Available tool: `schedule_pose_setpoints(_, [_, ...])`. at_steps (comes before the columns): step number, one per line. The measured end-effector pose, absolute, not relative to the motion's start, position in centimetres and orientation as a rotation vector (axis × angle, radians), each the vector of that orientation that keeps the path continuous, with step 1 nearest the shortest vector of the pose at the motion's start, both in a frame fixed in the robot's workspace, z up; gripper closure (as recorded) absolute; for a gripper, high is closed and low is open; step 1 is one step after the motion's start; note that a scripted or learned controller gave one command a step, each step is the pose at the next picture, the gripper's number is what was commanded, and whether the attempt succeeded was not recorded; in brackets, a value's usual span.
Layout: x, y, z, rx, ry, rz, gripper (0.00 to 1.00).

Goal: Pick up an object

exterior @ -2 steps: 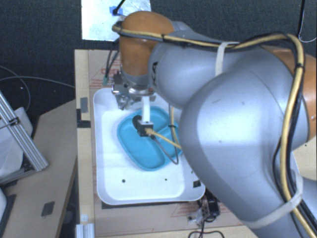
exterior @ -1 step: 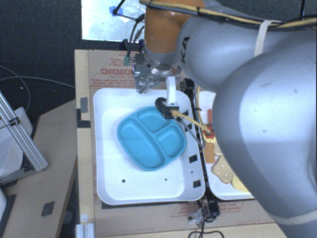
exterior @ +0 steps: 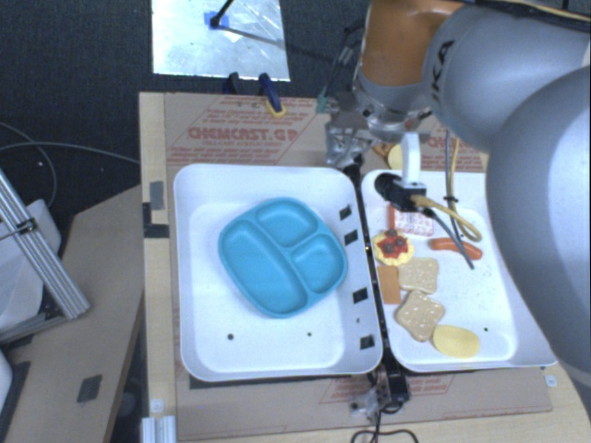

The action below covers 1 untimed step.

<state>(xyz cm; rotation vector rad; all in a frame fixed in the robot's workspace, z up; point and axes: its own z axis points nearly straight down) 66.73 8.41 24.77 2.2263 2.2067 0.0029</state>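
The right bin [exterior: 499,293] holds several toy foods: a red sausage [exterior: 454,245], a small round piece with red topping [exterior: 393,247], two tan crackers [exterior: 418,274] [exterior: 420,316], a yellow oval piece [exterior: 456,341], a brown strip [exterior: 390,284] and a red-and-white wafer [exterior: 413,222]. My gripper [exterior: 344,150] hangs below the orange wrist band, over the far end of the wall between the two bins. Nothing shows in it. All the foods lie nearer the camera than the gripper.
A blue divided plate [exterior: 282,257] lies in the middle of the left bin [exterior: 199,340]. A black divider with clips [exterior: 362,247] runs between the bins. The arm's large grey body covers the upper right. A pale yellow piece [exterior: 395,158] peeks out at the right bin's far edge.
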Motion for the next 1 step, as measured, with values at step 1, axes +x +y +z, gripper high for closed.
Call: schedule_pose_setpoints(1, [66.69,12.73,16.43,2.218,2.231,-0.006,1.0])
